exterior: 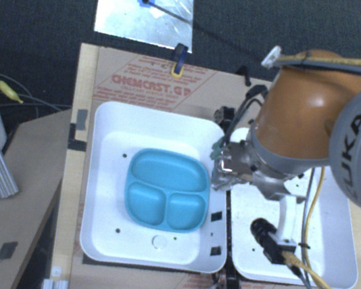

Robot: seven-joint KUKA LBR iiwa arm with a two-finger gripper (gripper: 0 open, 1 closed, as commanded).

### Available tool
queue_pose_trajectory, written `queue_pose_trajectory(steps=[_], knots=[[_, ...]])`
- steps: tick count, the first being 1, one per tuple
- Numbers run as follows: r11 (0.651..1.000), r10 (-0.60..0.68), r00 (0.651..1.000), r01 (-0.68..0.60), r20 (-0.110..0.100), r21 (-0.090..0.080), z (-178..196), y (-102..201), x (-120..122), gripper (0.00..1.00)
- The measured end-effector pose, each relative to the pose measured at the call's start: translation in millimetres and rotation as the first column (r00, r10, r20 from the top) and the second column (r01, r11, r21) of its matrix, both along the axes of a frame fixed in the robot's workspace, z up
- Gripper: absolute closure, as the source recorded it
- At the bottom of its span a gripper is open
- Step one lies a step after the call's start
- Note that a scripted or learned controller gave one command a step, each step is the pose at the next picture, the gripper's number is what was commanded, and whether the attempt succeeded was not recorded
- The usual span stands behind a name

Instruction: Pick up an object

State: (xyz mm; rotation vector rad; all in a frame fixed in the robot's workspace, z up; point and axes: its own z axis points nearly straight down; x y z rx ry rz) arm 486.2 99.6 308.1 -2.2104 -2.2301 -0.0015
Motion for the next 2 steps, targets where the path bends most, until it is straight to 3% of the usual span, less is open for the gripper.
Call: queue_pose_trajectory(steps=[1,2], knots=[[1.0,-0.006,1.0,0.006,0.021,0.002,153.5,-30.3,14.7,1.0],[1.0,-0.003,1.0,0.003,0.001,-0.001,138.9,-1.5,0.0,1.0]])
